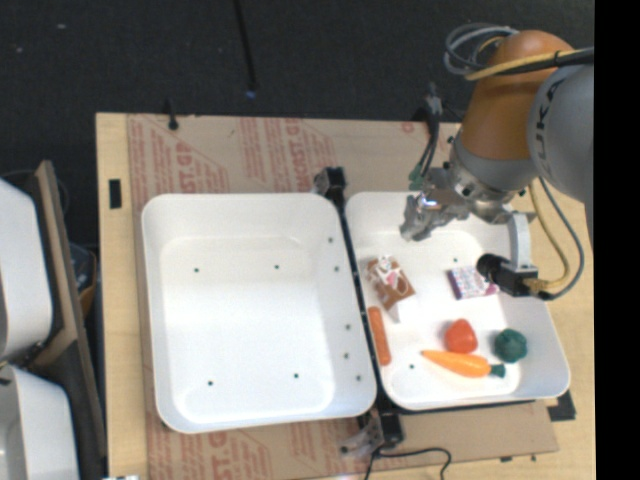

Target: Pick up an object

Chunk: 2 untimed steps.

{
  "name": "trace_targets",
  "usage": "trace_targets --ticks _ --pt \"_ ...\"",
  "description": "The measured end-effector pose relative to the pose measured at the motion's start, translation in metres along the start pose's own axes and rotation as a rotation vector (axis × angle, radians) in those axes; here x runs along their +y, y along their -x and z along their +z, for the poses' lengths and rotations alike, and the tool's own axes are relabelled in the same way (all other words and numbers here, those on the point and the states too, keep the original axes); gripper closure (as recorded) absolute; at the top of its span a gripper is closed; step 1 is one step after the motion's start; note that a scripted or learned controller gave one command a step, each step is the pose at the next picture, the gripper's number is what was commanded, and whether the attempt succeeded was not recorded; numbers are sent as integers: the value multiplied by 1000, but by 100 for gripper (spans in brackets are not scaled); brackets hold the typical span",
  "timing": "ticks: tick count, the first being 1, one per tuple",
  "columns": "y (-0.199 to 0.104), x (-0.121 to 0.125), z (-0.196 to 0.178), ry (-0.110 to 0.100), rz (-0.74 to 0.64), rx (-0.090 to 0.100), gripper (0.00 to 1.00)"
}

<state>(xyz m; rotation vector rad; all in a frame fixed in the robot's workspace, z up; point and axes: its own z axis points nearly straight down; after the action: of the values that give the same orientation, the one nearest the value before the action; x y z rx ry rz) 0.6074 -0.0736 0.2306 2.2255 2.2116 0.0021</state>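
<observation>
the pincer (418, 218), its grip state impossible to tell, hangs over the right bin's (540, 383) bare far-left corner, so descending here risks grabbing nothing, the brown-and-white toy (390, 280) lying nearer.

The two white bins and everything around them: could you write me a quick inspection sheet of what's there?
Surface: cardboard-covered bench bearing left bin and right bin.
Job's things: in the right bin, toy carrot, red ball, green lump, purple packet, brown-and-white toy, orange stick.
Clutter: nothing seen.
Grippers: gripper above the right bin's far end, holding nothing visible.
Cables: grey loops atop the arm; black cable behind.
Surroundings: dark floor.
</observation>
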Motion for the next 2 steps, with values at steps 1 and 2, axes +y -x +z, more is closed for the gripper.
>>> trace_targets --ticks 1,2 --pt "-56 47 31 -4 -10 2 100" --pt "-32 -51 29 -3 -3 2 100"
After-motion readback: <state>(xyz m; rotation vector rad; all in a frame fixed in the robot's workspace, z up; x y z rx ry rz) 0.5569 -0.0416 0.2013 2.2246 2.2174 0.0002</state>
